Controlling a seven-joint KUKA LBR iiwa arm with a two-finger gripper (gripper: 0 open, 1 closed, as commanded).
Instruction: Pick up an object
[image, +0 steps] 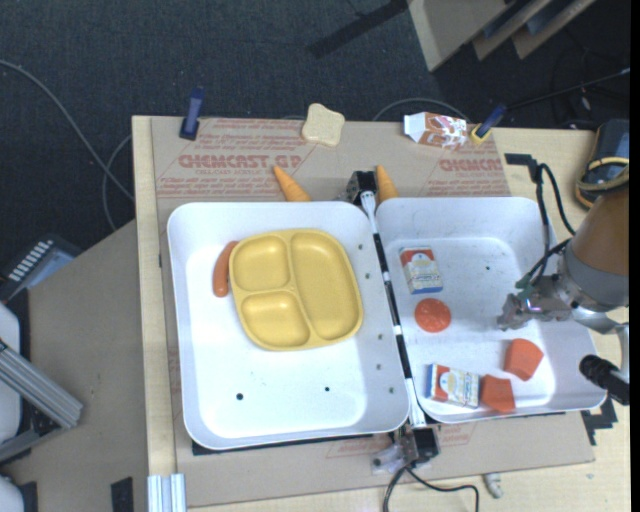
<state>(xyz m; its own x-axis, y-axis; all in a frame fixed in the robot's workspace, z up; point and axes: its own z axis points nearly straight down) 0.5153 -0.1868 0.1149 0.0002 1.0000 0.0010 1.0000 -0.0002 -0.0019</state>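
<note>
My gripper (520, 312) hangs low in the right bin (470, 215); whether it is wide or narrow I cannot tell. The orange block (523, 358) lies just below it toward the bin's near rim, apart from it.

Arm (605, 250) cut off at right edge. Claw (518, 312) small, blurred: finger gap unreadable. Hot dog (221, 270) half hidden under yellow tray (296, 288) rim. Carton labels (423, 270) too small to read. Worktop (250, 150) print partly legible.
</note>
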